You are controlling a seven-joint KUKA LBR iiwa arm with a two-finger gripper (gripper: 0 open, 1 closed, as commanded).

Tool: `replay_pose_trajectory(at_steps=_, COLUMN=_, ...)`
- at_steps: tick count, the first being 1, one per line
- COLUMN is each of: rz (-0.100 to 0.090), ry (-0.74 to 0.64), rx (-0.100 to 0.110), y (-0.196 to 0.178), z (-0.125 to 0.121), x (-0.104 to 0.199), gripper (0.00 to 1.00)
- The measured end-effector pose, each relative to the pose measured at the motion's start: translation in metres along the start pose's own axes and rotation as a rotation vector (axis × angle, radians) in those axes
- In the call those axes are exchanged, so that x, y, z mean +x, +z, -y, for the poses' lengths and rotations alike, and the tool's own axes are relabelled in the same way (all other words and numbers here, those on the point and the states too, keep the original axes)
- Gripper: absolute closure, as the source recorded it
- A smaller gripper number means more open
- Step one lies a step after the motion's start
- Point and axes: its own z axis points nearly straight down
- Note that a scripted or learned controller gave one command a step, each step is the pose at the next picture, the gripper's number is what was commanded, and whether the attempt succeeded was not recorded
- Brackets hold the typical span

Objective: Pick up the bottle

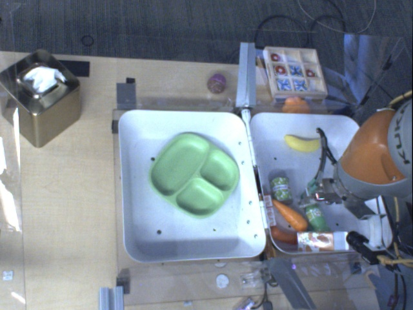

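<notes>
Bottle lying flat along the front wall of the right bin, long axis left to right, cap to the right, just in front of the gripper; apparently nothing held; finger spread impossible to tell at this angle.

Green tray in left bin — banana, carrot right.

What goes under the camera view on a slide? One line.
Grey KUKA arm over right white bin; white black-capped bottle lies beside an orange carrot.
</notes>
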Motion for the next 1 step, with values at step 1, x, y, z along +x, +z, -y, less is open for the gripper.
replay_pose_trajectory(at_steps=1, rz=-0.003, ry=0.046, rx=0.017, y=-0.0764, z=0.0062, x=0.0101, gripper=1.00)
